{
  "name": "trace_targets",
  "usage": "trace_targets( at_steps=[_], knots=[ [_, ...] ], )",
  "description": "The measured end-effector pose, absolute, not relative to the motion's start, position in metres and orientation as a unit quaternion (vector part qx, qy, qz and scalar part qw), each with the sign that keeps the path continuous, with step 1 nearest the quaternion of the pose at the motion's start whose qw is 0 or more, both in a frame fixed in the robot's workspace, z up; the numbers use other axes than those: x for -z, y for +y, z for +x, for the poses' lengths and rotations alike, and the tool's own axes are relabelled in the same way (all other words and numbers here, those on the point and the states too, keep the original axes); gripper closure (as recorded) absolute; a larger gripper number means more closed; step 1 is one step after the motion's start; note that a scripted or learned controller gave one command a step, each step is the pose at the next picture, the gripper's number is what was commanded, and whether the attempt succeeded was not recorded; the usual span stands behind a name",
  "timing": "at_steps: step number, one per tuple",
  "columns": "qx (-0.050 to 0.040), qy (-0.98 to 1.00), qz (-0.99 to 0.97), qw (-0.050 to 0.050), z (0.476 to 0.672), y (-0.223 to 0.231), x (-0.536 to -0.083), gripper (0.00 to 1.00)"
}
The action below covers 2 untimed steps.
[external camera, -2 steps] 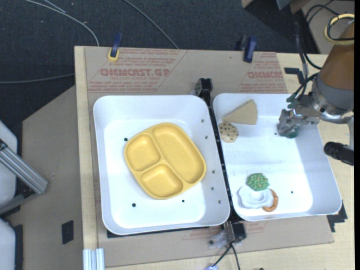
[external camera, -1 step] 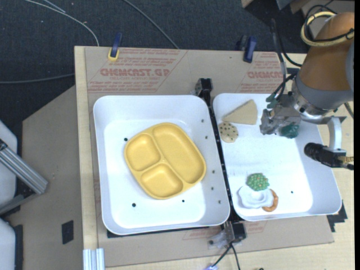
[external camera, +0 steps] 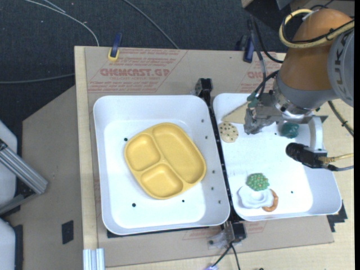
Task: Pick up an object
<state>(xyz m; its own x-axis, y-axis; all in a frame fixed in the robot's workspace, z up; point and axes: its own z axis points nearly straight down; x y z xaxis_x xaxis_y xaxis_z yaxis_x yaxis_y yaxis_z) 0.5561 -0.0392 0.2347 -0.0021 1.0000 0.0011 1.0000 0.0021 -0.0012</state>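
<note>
Now my tool [external camera: 252, 124] hangs low in the right bin [external camera: 315, 204], beside the speckled cookie [external camera: 228, 131]; grip unclear, perhaps empty. Descending off-centre, I could nudge the cookie against the bin wall.

Setting: a robotics lab or test cell.
Bench [external camera: 140, 66]: brown board still bearing its printed maker's name, clamped at the far edge by a yellow clip [external camera: 114, 53].
Floor: dark carpet around the bench, with loose cables [external camera: 67, 16] trailing behind it.
Arm [external camera: 315, 55]: industrial, over the bench's right side.
Aluminium framing [external camera: 19, 165]: left of the bench.
</note>
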Motion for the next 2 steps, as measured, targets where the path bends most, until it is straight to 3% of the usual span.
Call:
trace_targets(
  at_steps=[2],
  knots=[
    [-0.0010,-0.708,-0.706,0.002,0.548,0.061,-0.213,1.00]
  ],
)
